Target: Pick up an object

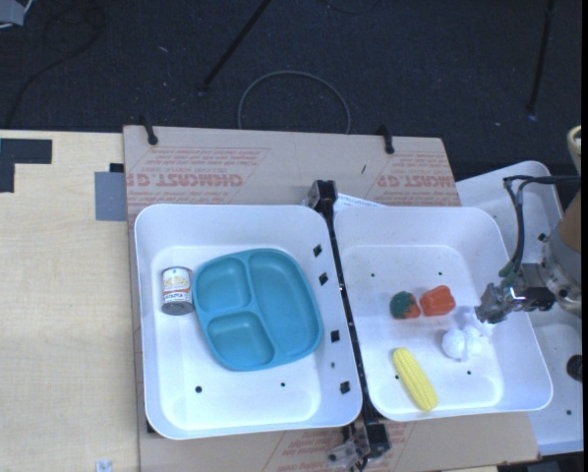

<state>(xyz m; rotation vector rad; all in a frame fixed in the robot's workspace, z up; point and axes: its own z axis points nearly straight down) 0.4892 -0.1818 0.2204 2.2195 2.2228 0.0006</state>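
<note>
Right bin (471,226): small white object (457,343), rounded, lies toward the bin's right side, just below-left of the claw (491,308). Claw tip sits near it, close above; contact not certain from this angle. How far the claw is open cannot be made out; nothing seen held in it.

Near the white object, up-left: an orange-red toy vegetable (438,301) touching a green-and-dark one (404,306), side by side mid-bin. Below them a yellow corn cob (415,379), lying slantwise near the bin's front wall. None of these lies between claw and white object.

Arm enters from the right over the bin's right rim, black cable (518,219) looping above the wrist.

Left bin (166,226): blue divided plate (258,308), three compartments, tilted slightly, centre. Small tin can (177,290) on its side just left of the plate, touching or nearly so.

Both bins sit on brown cardboard (274,170) on the pale wooden desk (48,313); a black divider clip runs between the bins
</note>
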